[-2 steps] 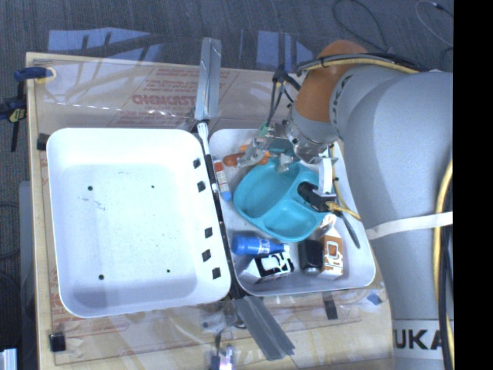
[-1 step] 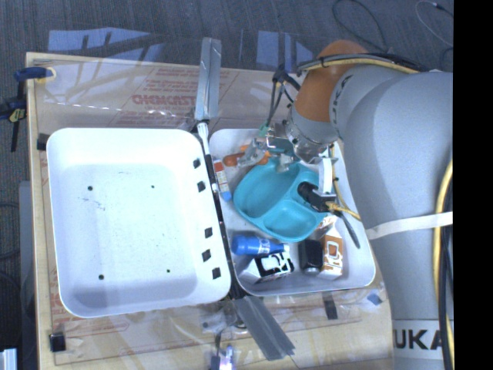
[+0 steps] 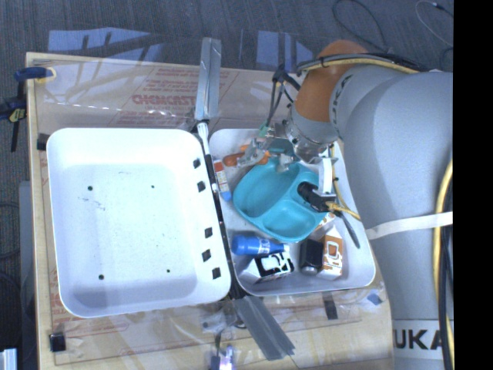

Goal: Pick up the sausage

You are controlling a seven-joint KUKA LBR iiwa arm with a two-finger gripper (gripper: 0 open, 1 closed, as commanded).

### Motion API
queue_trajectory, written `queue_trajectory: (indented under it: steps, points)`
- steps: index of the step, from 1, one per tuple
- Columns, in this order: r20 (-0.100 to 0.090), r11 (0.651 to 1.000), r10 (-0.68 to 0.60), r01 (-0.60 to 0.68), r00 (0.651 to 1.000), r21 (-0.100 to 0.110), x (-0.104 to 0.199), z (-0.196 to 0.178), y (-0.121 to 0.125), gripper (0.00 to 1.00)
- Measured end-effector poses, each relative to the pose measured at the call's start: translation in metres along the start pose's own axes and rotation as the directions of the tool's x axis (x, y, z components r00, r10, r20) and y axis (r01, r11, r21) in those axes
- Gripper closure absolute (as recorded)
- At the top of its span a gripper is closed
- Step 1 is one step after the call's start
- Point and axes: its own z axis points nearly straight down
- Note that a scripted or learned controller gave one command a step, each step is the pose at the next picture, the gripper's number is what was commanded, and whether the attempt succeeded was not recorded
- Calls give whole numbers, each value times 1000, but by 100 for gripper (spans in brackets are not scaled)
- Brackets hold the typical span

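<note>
Grey arm over the cluttered right bin (image 3: 358, 272)
Reaching step: hand (image 3: 296, 149) sits above the turquoise bowl (image 3: 277, 203); its grip state is unclear; next, locate the sausage.

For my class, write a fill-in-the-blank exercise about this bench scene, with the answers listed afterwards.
1. The turquoise plastic bowl lies in the ____ shallow white bin as the camera sees it.
2. The band above the grey arm's wrist is coloured ____.
3. The blue bottle lies between the bowl and the bin's ____ edge in the picture.
4. The bench carries ____ white bins side by side.

Missing words: right; orange; lower; two
</note>
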Motion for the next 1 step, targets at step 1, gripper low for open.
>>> queue_trajectory:
  steps: [1]
  points:
    - [0, 1000, 0, 0, 1000, 0, 0, 0, 0, 0]
